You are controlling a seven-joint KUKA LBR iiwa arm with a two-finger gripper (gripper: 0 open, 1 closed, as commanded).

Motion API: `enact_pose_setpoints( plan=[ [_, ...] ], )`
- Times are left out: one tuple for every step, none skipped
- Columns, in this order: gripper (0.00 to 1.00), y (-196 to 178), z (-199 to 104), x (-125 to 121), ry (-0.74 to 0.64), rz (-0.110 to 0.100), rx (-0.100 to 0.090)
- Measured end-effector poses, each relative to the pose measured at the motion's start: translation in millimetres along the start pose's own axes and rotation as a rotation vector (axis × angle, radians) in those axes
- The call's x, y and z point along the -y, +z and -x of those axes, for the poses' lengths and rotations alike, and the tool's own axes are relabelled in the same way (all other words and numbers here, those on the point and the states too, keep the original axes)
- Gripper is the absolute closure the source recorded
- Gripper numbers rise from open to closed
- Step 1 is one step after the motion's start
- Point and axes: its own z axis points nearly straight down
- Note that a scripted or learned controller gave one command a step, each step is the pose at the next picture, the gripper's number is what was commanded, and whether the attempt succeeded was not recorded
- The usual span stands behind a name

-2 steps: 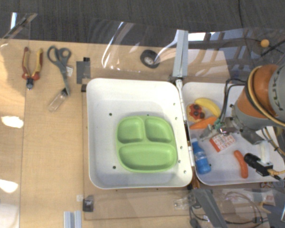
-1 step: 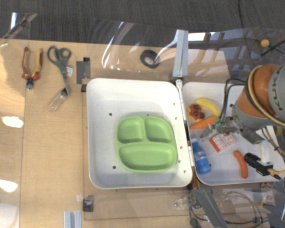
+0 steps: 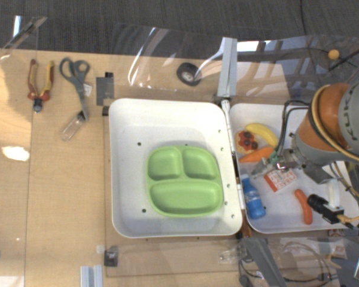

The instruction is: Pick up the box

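The box (image 3: 282,180) is small, white with red print, and lies tilted on the floor of the right bin (image 3: 275,217), near its middle. My gripper (image 3: 275,164) hangs right over the box's upper left edge, at the end of the grey arm with the orange band (image 3: 326,121) reaching in from the right. The arm's body hides part of the bin behind the box. I cannot tell whether the gripper touches the box.
Around the box lie a banana (image 3: 260,132), a dark red fruit (image 3: 247,139), an orange carrot (image 3: 255,155), a blue bottle (image 3: 252,200) and a red pepper (image 3: 303,205). The left bin (image 3: 128,124) holds a green divided plate (image 3: 184,180). Scissors (image 3: 78,79) and pliers (image 3: 38,84) lie on the bench at far left.
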Motion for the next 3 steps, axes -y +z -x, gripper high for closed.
enact_pose_setpoints(
  plan=[
    [0.00,0,1,-1,0.034,-0.002,-0.003],
    [0.00,1,2,0,-0.046,-0.007,-0.001],
    [1.00,-11,2,-4,-0.051,0.001,0.002]
  ],
)
